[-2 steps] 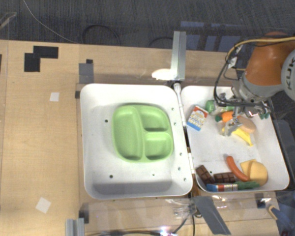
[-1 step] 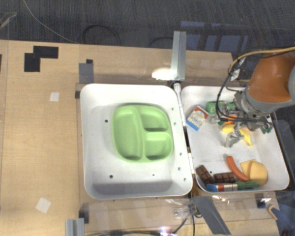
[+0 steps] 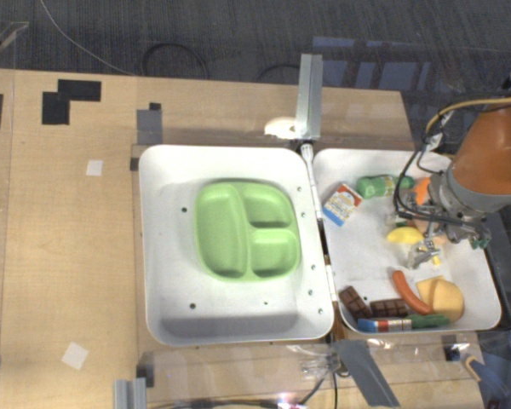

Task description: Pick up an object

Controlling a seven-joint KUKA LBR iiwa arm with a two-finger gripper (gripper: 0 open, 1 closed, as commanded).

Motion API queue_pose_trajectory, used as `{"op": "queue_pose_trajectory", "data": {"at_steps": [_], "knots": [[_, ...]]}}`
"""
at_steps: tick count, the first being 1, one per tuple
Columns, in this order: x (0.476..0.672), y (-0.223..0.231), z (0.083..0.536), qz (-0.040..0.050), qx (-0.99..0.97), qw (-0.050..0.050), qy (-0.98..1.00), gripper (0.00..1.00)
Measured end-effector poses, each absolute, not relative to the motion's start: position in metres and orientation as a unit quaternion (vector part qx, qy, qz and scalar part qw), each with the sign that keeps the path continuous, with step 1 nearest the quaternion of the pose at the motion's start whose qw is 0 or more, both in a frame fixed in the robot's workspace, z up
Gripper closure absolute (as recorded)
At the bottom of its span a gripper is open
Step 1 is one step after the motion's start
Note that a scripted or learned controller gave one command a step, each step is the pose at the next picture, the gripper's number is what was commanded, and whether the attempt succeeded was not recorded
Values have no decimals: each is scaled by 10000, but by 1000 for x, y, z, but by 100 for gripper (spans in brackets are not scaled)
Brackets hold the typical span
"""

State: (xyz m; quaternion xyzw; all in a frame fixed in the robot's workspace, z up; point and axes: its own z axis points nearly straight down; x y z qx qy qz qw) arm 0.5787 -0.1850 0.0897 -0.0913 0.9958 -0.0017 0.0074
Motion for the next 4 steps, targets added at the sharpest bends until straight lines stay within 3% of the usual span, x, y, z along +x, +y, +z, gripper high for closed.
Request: {"op": "queue_pose_trajectory", "data": {"at_steps": [1, 2, 3, 4], "knots": [[563, -184, 90, -24, -1003, 84, 9949, 0], [605, -141, 89, -6, -944, 81, 9955, 0], [535, -157, 91, -15, -365, 81, 9993, 0], [636, -169, 89, 9, 477, -32, 9989, 0]]}}
